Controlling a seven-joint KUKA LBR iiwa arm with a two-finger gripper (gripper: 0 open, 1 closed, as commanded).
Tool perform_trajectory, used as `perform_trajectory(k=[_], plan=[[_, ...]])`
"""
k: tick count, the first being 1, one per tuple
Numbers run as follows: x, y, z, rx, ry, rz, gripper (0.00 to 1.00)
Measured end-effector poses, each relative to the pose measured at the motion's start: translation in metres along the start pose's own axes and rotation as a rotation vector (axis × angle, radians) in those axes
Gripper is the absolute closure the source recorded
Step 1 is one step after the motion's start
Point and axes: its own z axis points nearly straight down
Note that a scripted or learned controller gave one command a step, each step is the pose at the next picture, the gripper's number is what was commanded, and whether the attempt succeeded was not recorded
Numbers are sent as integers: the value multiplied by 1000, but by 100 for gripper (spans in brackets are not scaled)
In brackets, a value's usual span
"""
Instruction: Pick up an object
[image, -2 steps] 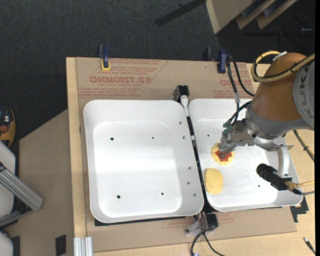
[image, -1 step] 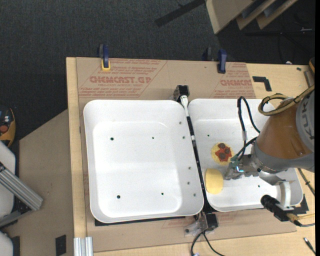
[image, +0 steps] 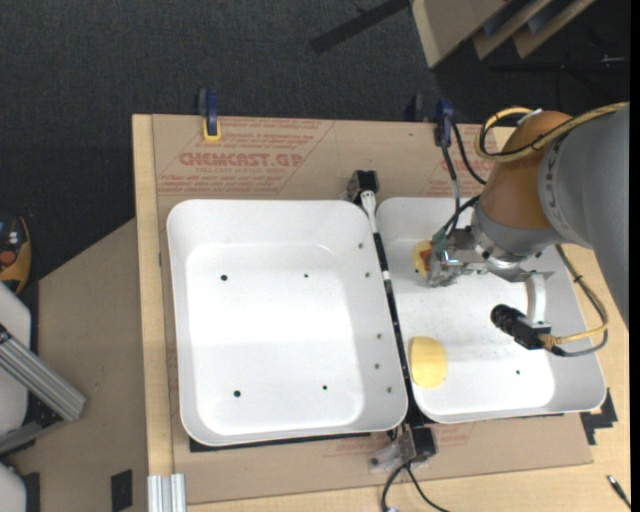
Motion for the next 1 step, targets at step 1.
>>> perform_trajectory(k=[1], plan=[[-19, -57, -20, 16, 3, 9, 100]])
